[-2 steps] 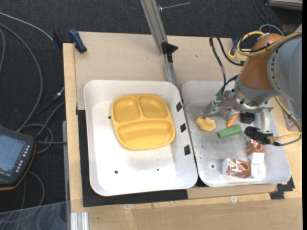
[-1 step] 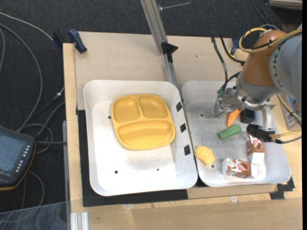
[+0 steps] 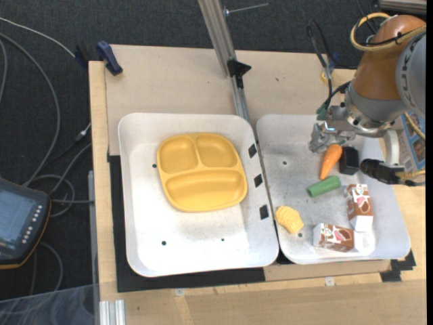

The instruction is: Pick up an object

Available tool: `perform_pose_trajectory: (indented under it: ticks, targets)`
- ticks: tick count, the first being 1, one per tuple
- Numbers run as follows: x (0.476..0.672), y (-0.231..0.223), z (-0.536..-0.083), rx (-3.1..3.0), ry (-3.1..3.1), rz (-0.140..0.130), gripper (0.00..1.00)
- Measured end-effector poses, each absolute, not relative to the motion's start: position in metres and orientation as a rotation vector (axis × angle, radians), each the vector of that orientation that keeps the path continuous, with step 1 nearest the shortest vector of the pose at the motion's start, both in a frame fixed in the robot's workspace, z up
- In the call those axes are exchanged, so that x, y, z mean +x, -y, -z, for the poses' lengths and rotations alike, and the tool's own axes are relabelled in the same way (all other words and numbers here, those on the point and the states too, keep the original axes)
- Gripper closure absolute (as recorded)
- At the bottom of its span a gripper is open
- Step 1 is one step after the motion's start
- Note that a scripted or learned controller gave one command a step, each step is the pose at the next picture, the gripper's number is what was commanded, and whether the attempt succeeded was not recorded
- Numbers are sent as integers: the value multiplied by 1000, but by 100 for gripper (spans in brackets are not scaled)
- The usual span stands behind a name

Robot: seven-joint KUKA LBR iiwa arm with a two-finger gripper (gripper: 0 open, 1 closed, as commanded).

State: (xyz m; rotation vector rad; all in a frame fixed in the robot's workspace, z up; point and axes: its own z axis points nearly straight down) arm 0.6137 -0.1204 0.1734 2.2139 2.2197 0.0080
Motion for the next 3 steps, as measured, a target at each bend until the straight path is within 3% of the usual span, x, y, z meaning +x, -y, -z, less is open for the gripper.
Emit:
perform_pose_trajectory:
  ticks: [1, 2, 3]
  targets:
    - [612, 123, -238, 2214, -2218, -8, 100]
    - [613, 123, -265, 2216, -2221, -5, 100]
    - [607, 79, -260, 2218, -2229, 0, 100]
